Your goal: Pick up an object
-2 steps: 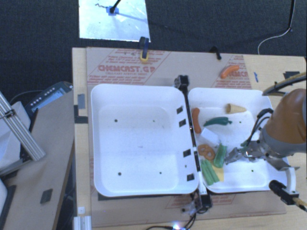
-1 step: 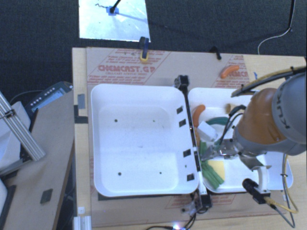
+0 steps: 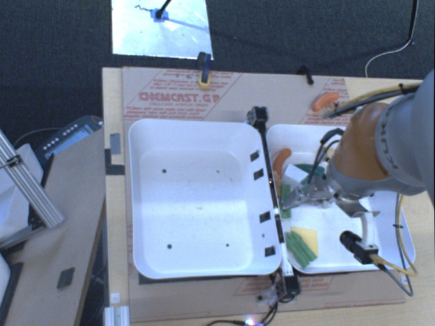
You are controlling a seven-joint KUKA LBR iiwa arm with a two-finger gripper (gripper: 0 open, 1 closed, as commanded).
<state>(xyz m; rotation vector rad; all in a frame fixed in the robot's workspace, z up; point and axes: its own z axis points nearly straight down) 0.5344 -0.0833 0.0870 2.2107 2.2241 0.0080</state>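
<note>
My gripper [image 3: 307,190] reaches down into the right bin [image 3: 340,262], near its left wall. It hangs over a cluster of green and white items [image 3: 296,175]. A green piece [image 3: 285,200] lies just left of the gripper, by the bin's wall. An orange sausage-shaped thing [image 3: 280,160] lies at the back left of this bin. Toward the front left sits a yellow sponge with a green side [image 3: 302,243]. The grey wrist and its orange band hide the bin's middle and right.
The left bin [image 3: 197,195] stands beside the right one, with a black divider strip [image 3: 266,182] between them. Another orange piece [image 3: 325,101] lies on the bench behind the right bin. A yellow and black clip [image 3: 204,70] sits at the bench's back edge.
</note>
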